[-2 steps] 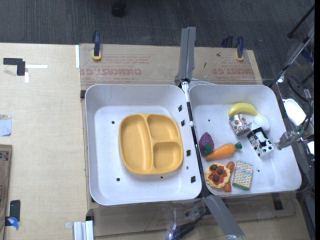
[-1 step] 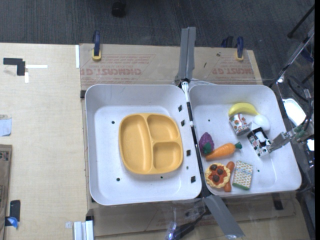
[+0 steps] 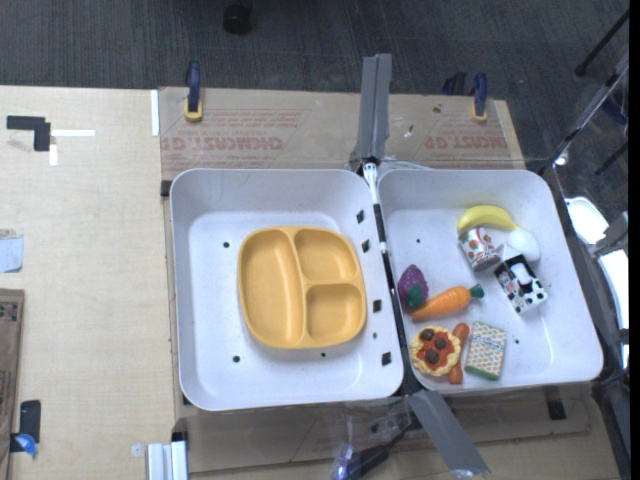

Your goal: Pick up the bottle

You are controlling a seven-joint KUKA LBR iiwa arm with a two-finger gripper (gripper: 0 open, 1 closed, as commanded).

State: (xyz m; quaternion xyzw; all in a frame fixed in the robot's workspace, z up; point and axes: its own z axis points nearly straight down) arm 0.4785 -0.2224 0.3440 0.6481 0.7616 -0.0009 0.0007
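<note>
Pincer's task bottle (image 3: 522,284) lies in right bin (image 3: 545,346).

1. Red lettering is showing upside down on the cardboard sheet (image 3: 300,128) behind the left bin; it is appearing to read "CHEMCOST".
2. Matching red print (image 3: 450,143) behind the right bin is staying too faint to read.

Pale grey arm (image 3: 610,263), seemingly, at the right edge; blurred.

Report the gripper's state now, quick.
Gripper: cannot be told from the camera view. The bottle lies in the right bin, nothing gripping it.
</note>
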